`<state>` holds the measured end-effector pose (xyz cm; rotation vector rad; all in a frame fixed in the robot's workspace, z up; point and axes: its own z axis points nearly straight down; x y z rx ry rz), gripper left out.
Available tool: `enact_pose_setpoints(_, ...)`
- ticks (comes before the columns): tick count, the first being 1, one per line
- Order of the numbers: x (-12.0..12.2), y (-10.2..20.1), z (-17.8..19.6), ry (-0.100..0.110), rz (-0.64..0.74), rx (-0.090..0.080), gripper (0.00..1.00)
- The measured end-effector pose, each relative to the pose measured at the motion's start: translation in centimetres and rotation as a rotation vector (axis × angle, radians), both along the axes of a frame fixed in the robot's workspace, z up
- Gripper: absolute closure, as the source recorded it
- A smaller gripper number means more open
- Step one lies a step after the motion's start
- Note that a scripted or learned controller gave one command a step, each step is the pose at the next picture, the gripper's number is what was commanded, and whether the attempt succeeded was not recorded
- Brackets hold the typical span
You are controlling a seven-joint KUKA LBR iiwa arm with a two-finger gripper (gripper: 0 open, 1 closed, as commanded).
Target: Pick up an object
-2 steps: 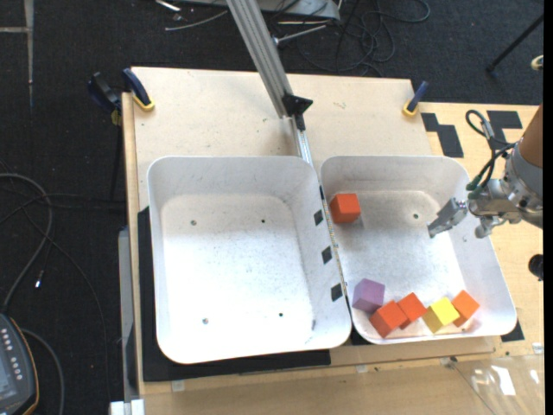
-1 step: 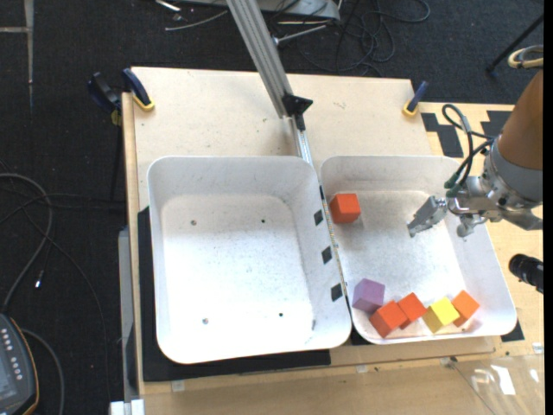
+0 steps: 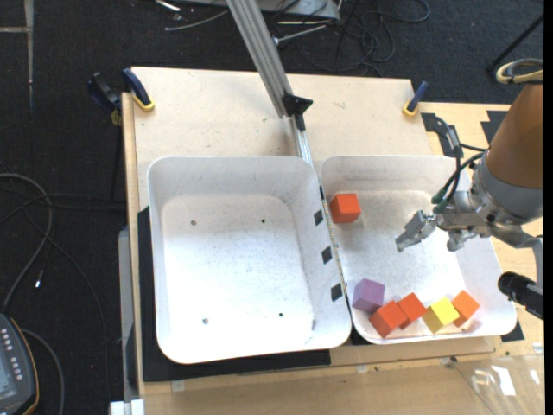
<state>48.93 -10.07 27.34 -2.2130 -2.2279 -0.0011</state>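
The tool is hovering with its fingers spread apart, gripping nothing. It is hanging to the right of the orange cube, touching no block.

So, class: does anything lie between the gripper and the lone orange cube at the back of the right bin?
Nothing visible does. The gripper hangs over the right bin, and only bare speckled floor lies between it and the orange cube. The purple cube and the others sit at the front wall, off that line.
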Motion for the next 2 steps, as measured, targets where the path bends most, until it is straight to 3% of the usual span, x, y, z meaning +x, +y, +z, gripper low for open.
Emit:
enact_pose_setpoints(1, 0.1, 2.9, -0.2, 0.0, 0.0, -0.001, 0.0)
enact_pose_setpoints(2, 1.9, 4.2, -1.5, 0.0, -0.002, -0.002, 0.0)
